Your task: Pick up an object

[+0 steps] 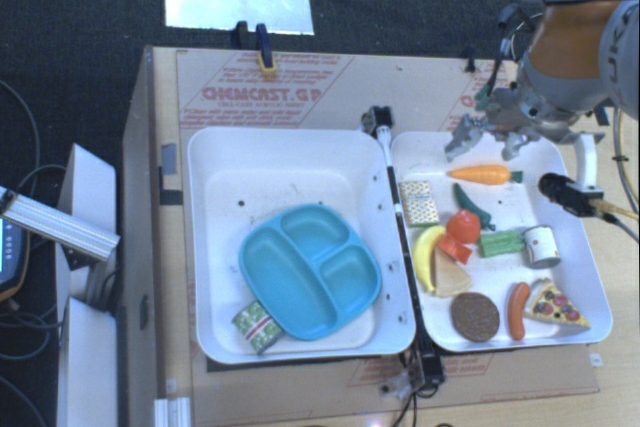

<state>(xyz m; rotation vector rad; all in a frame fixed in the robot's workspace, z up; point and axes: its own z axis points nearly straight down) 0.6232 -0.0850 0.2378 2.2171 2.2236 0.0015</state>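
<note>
Near edge, right bin (596,307): pizza slice (556,305), sausage (517,310) and brown round patty (474,315) lie along the front wall, well apart from the gripper.
Middle, right bin: banana (428,255), cheese wedge (451,277), red tomato (462,226), green piece (502,242) and small white can (541,246) crowd together, several touching.
Left bin (215,215): blue divided plate (311,270) with a small green-and-red carton (257,326) just beside its near-left corner; far from the arm's reach side.
Candidate object: carrot (482,175), lying alone on bare floor at the far end of the right bin, nothing touching it.
Carrot axis: long axis runs left to right across the view, orange tip to the left, green stub to the right.
Gripper position: gripper (488,129) hangs over the far rim of the right bin, under the orange-banded wrist (580,10).
Gripper state: two fingers stand apart, with nothing between them.
Deciding relation: carrot lies just nearward of the gripper, almost directly beneath; judged the nearest and least obstructed pick.
Requirement, as judged: descend slightly toward the viewer, with the fingers closing across the carrot's short width.
Risk, as judged: far bin wall is close behind.
</note>
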